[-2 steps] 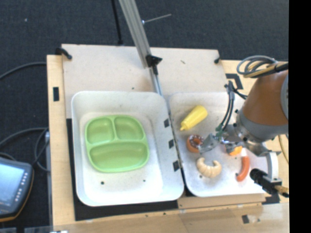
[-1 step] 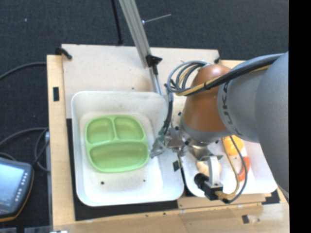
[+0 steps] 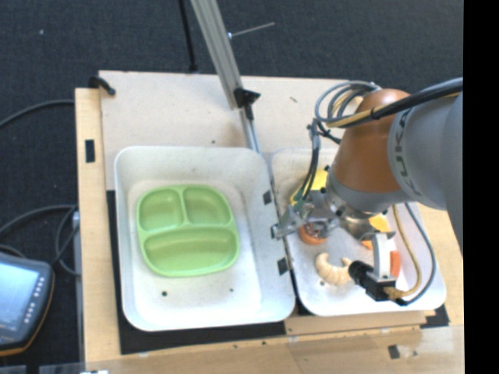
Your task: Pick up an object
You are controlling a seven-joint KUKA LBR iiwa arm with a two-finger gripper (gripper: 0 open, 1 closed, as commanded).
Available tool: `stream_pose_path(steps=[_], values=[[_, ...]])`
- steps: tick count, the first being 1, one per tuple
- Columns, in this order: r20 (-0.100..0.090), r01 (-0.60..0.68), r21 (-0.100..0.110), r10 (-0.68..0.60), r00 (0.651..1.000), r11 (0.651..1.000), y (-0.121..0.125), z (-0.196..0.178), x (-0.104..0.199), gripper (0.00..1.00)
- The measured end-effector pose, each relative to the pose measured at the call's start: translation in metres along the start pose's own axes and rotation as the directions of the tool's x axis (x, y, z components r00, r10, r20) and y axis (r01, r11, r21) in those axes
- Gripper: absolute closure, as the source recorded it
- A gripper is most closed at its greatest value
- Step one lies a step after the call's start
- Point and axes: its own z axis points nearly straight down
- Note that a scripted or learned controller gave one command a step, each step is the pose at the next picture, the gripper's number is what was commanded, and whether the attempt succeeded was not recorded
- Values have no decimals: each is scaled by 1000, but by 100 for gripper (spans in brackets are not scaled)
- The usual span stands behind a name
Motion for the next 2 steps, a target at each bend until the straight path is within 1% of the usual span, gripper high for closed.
stream_pose_path(steps=[1,2], values=[[-2,4,1,-4,1000,1000,-27,0,-5,0],[1,2,-1,-2,1000,1000,20,0,-61,0]])
